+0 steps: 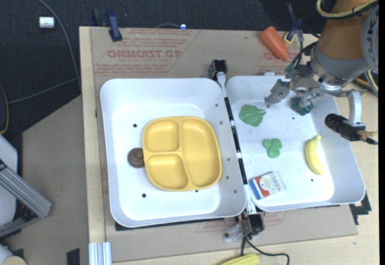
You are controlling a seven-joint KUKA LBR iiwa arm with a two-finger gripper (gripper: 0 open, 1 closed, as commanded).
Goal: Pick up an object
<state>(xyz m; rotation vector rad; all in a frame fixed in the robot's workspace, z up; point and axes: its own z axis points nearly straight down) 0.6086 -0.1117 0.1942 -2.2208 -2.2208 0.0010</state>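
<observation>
My gripper (290,99) hangs low over the far end of the right bin (349,188), its two grey fingers spread open. A small teal object (301,107) lies right under the finger on the right, and nothing sits between the fingers. A green leaf-shaped piece (252,115) lies just left of the gripper. Nearer the front are a small green clump (272,147), a yellow banana (314,155) and a little red, white and blue carton (266,185).
The left bin (114,137) holds a yellow divided plate (180,153) with a brown disc (136,157) at its left edge. An orange carrot-like piece (275,43) lies on the board behind the right bin. A black clip (217,68) sits where the bins meet.
</observation>
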